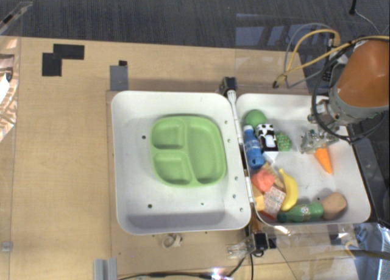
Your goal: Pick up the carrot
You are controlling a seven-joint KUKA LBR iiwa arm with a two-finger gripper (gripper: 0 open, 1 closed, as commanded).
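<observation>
**Gripper poised at the carrot's top end**

Camera view: the carrot [323, 160] lies in the right bin [359, 194], just below the gripper [315, 144]. I cannot tell whether the jaws are open or closed. The tapered carrot could likely slip or roll away if pinched off-centre. Left of the carrot, a banana [288, 190], blue bottle [252, 149] and green ball [255, 118] crowd that bin. The left bin [125, 150] holds a green divided plate [186, 150].

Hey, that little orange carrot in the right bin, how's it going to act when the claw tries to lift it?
The carrot looks like a stiff toy, so it probably won't flex. Its tapered, smooth shape may let it slip out toward the pointed end. Lying on its side just below the claw, it could roll or spin if nudged off-centre.
</observation>
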